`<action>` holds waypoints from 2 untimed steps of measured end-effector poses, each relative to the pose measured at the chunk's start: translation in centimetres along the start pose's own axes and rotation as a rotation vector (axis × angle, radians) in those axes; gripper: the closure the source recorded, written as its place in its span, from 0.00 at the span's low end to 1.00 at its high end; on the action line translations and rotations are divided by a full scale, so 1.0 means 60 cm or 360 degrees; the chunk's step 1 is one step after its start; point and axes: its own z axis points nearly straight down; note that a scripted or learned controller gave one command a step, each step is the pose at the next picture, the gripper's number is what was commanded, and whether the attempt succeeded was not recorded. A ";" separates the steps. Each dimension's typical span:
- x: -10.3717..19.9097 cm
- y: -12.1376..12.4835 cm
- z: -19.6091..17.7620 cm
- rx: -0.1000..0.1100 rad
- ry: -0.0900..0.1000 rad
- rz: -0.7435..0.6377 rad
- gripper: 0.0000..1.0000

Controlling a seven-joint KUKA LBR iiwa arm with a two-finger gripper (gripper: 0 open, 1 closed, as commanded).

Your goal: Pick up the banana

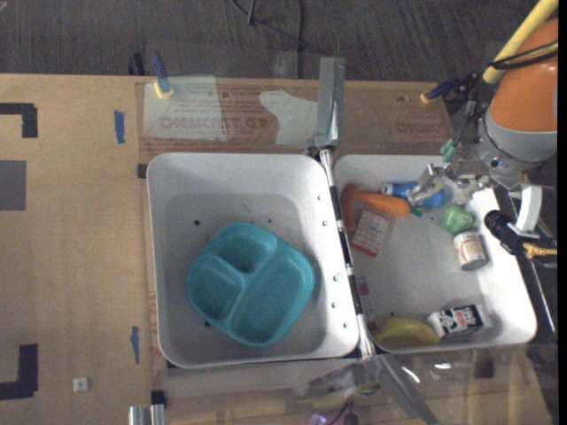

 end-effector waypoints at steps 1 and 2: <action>-0.058 -0.084 0.110 0.0001 0.0000 0.0015 0.00; 0.023 -0.156 0.177 0.0002 0.0001 -0.0279 0.00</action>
